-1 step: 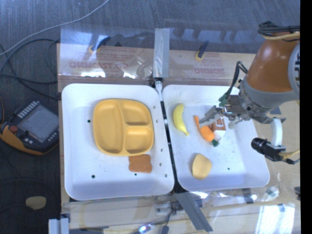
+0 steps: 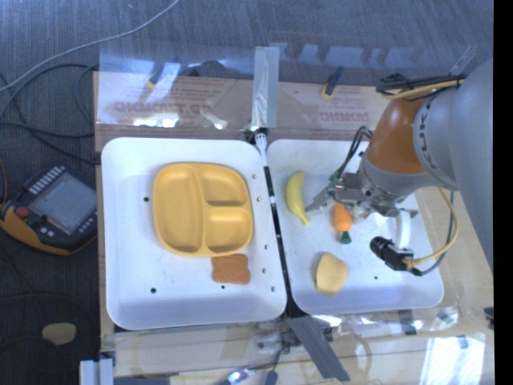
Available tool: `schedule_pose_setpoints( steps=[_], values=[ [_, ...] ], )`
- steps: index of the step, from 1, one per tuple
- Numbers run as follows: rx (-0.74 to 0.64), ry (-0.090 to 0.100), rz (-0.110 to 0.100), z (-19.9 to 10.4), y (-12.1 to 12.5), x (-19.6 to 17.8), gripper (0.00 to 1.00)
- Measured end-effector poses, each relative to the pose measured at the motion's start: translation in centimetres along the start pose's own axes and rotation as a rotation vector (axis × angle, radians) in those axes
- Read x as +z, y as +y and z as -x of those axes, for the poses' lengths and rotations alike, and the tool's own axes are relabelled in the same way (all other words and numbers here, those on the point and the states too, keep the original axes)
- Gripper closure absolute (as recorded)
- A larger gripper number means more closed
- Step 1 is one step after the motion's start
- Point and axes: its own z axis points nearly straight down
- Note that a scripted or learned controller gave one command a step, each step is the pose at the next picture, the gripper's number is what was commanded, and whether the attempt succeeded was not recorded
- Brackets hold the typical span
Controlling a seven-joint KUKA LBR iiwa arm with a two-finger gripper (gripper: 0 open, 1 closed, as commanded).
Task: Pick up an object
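Right, here is how I read the table from my end.
Tool: my tool [image 2: 343, 207] is down in the right bin [image 2: 425, 295], directly over the orange carrot [image 2: 342, 218]; the carrot's top runs up into the tool, and I judge that is because the program has chosen it as the object to pick.
Tool state: I cannot tell whether the tool is released or clenched, since the wrist housing covers it from this high slant, so I do not claim a hold.
Carrot: it lies near the middle of the right bin, its green stub pointing toward the near wall, its body resting on the bin floor as far as I can see.
Banana: the yellow banana [image 2: 297, 196] lies just to the left of the tool, close to the divider between the bins, apart from the carrot.
Yellow lump: a pale yellow piece [image 2: 332, 273] sits toward the near side of the right bin, well clear of the tool, so it should not get in the way.
Left bin: the left bin [image 2: 120, 295] carries a yellow divided plate [image 2: 203, 208], with a brown toast-like piece [image 2: 231, 269] touching its near edge.
Arm: the orange band [image 2: 397, 143] sits above the wrist, reaching in from the right.
Risk: I judge the carrot may roll or slip out as the tool rises.
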Motion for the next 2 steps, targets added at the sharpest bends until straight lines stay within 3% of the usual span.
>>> schedule_pose_setpoints(
  steps=[1,2],
  values=[
    [-0.199,0.0,0.016,2.05,-4.22,1.3,0.0],
    [-0.199,0.002,0.016,2.0,-4.17,0.34,1.0]
  ],
)
